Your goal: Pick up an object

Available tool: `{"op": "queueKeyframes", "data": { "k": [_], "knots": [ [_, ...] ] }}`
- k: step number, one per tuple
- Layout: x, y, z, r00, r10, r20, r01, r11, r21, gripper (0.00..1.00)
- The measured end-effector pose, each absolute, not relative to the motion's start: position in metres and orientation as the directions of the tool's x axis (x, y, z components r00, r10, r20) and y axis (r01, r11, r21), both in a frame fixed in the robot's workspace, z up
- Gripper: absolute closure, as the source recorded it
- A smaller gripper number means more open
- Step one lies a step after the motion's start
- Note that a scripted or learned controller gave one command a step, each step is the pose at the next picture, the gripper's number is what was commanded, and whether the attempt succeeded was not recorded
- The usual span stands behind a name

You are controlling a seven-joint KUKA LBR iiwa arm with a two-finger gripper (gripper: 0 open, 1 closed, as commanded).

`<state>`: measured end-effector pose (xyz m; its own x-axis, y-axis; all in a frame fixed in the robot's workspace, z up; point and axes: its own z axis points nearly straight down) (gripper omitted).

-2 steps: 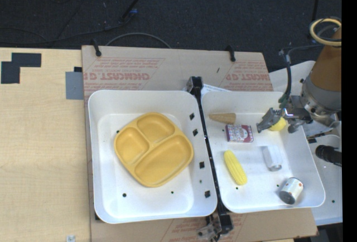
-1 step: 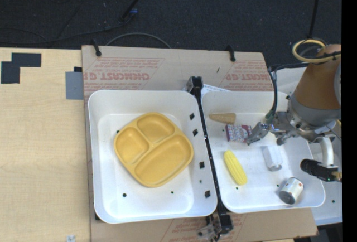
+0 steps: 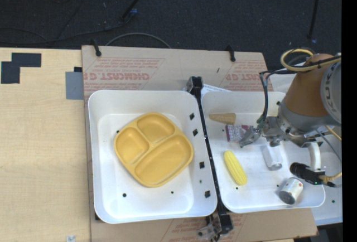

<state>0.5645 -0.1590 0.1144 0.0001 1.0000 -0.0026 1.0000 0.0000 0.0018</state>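
Left bin (image 3: 106, 124) holds a yellow divided plate (image 3: 153, 149), sitting about in its middle. Behind that bin there's a cardboard sheet (image 3: 139, 71) with red printing. Off to the bin's left, pale wooden bench top (image 3: 39, 151) with dark patches (image 3: 19, 65) near its far edge.

Looked smooth, glossy plastic: two white bins (image 3: 106, 124), yellow divided plate (image 3: 153, 149), toy corn cob (image 3: 235, 167). Seemed matt cardboard, printed red: sheet (image 3: 167, 71) beneath bins. Appeared pale wood-grain laminate: bench (image 3: 39, 157). Gleamed like metal: small can (image 3: 290, 190). Showed satin orange casing: arm band (image 3: 304, 90).
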Motion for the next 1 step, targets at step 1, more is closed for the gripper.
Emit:
{"op": "queueKeyframes", "data": {
  "k": [1],
  "knots": [
    [0.5655,-0.1596,0.1278,0.003,1.000,-0.002,1.000,-0.003,0.005,1.00]
  ]
}}
